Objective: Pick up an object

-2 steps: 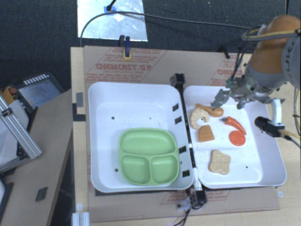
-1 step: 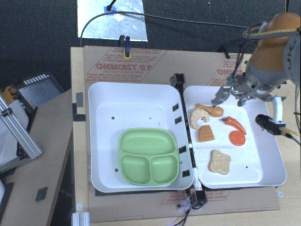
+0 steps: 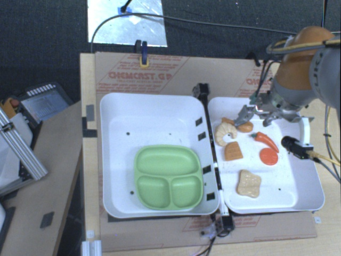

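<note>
We see the croissant (image 3: 226, 132) lying near the right bin's (image 3: 306, 193) far-left corner, its curve running roughly along the bin's left wall. A small brown piece (image 3: 244, 126) touches its far end. The gripper (image 3: 257, 116) hangs just beyond that piece, toward the bin's far edge. The fingers look spread and hold nothing. The arm (image 3: 298, 63) leans in over the far-right corner, wrist pointing down-left.

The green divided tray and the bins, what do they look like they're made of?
The green divided tray looks like molded plastic: uniform color, rounded compartments, soft sheen. The bins look like thin white formed plastic, matte, with rolled rims, though I can't be certain.
</note>
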You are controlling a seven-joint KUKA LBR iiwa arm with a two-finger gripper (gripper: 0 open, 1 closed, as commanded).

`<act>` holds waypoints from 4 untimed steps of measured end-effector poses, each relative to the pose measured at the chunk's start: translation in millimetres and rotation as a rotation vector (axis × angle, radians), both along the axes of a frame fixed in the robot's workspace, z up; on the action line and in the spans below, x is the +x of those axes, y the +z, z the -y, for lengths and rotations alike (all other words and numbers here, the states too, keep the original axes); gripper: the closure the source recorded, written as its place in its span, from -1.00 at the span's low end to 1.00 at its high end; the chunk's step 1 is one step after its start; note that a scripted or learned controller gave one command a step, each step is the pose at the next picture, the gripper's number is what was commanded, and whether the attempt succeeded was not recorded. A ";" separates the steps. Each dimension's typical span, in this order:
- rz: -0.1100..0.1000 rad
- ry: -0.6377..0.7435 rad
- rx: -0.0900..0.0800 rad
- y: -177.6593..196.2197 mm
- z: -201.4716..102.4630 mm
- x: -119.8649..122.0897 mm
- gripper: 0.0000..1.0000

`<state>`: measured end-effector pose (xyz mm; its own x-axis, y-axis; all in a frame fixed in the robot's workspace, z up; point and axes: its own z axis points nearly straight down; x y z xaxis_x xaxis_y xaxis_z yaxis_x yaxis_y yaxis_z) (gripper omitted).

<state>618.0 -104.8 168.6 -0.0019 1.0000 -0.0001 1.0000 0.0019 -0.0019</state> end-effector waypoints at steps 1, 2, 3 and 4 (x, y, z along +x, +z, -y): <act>0.000 -0.001 0.000 -46.8 6.6 5.8 -1.00; 0.000 0.000 0.000 -85.7 6.0 5.9 -1.00; 0.006 -0.001 -0.001 -72.5 6.4 7.6 1.00; 0.007 -0.002 -0.001 -27.5 8.0 4.0 1.00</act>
